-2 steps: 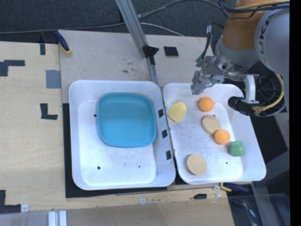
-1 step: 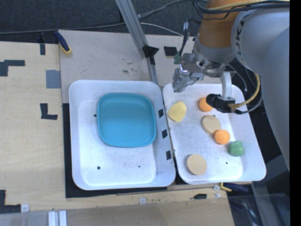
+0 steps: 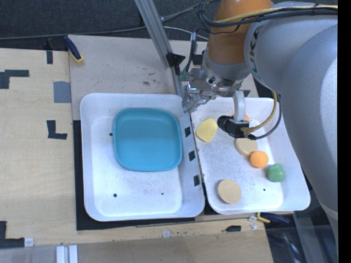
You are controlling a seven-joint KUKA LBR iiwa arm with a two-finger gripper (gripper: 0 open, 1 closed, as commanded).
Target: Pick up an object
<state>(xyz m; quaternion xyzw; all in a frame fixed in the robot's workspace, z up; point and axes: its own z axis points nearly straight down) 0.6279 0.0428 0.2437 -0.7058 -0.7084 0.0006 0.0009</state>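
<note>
Gripper over the right bin's far-left corner, nothing picked yet.

The left bin (image 3: 86, 147) holds a blue plate (image 3: 147, 138). The gripper (image 3: 193, 98) hangs near the wall between the bins; whether it is open or closed cannot be told, and no object is seen in it. A yellow piece (image 3: 207, 130) lies closest in the right bin (image 3: 219, 160), with an orange ball (image 3: 259, 159) farther right. The step is probably still the reach: the next move needs to line up over one piece and go down.

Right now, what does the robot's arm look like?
The arm is big, round and smooth grey, with a shiny orange band above the wrist. Thin dark cables loop over the orange part. The hand at the end is small and made of silvery metal.
</note>
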